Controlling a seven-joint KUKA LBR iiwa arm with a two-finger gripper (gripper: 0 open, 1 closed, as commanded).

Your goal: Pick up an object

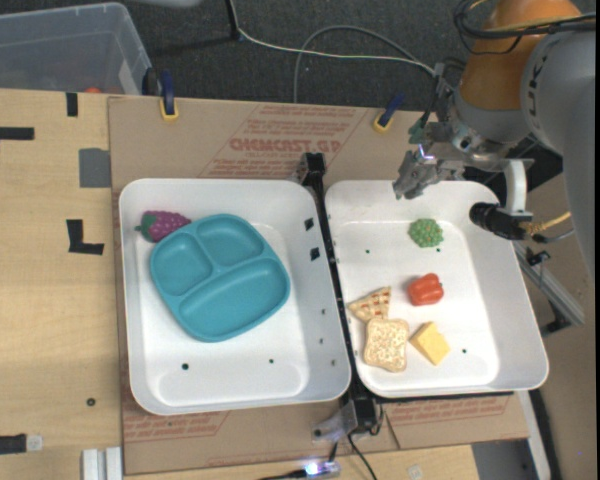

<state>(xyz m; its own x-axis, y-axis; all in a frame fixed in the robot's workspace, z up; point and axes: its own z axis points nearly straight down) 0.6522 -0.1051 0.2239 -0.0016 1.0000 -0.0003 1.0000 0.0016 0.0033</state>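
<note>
**Gripper poised above the right bin, nothing held**

At the left of the frame, the left bin (140, 368) carries a purple grape bunch (162, 225) touching the upper left edge of a blue divided plate (218, 276). Across the centre divider, the right bin (500, 368) holds a waffle piece (372, 302) and a cracker (386, 344) touching each other, a cheese block (431, 344) just beside them, a red pepper (426, 288) above, and a green broccoli (426, 233) nearest the arm.

The gripper (413, 180) hangs over the bin's upper edge, fingers narrow and empty. Broccoli looks the likeliest target: it sits apart from the rest. A clean pick would call for opening wider, centring over it, and descending straight so it is not nudged aside.
</note>
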